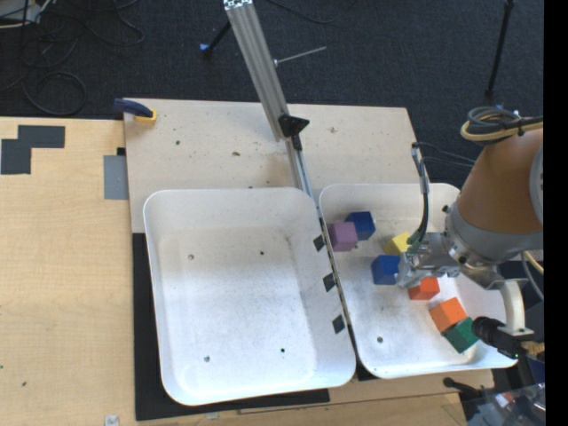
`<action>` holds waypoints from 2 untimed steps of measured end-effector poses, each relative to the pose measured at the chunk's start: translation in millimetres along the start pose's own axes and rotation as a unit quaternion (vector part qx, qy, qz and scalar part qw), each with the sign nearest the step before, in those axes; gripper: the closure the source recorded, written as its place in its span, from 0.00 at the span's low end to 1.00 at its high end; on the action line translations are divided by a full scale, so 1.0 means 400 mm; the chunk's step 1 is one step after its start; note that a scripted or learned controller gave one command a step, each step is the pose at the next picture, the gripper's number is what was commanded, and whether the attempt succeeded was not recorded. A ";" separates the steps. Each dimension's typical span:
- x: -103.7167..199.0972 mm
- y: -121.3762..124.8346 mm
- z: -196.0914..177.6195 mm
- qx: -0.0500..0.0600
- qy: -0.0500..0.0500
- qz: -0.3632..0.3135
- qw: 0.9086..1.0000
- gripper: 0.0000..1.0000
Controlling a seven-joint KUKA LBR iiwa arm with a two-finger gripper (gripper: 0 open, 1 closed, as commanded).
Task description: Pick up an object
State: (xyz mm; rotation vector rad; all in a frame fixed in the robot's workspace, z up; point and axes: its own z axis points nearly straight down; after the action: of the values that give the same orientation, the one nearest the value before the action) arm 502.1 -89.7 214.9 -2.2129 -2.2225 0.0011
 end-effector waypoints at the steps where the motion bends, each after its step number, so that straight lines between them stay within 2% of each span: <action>1: 0.131 0.021 -0.031 -0.001 -0.001 0.000 1.000 1.00; 2: 0.266 0.049 -0.005 0.000 -0.001 0.000 1.000 1.00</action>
State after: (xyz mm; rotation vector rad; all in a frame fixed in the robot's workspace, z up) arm 521.1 16.9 217.0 -2.2140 -2.2234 0.0020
